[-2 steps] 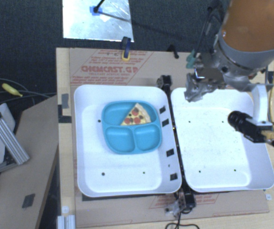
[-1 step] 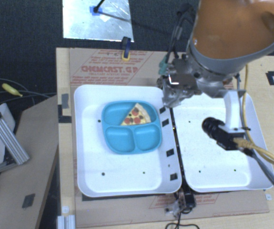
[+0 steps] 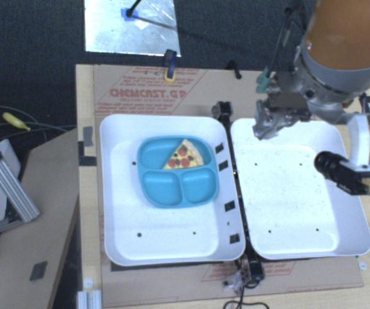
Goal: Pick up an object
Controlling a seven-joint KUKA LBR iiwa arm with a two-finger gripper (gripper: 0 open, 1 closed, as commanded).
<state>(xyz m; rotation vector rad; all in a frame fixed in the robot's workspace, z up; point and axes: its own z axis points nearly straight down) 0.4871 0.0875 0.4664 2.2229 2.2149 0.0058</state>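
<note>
Over the right bin's (image 3: 339, 237) far edge hangs the gripper (image 3: 266, 129), seemingly holding nothing, jaw spacing unclear.

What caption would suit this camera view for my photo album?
Robot gripper poised above the right bin, while a toy pizza slice sits in a blue divided plate in the left bin.

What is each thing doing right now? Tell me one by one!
Pizza slice: lying flat in the top compartment of the blue plate.
Blue plate: sitting in the left bin, its two lower compartments bare.
Left bin: holds the plate.
Right bin: arm above its top edge.
Gripper: above the right bin's top-left corner, holding nothing visible.
</note>
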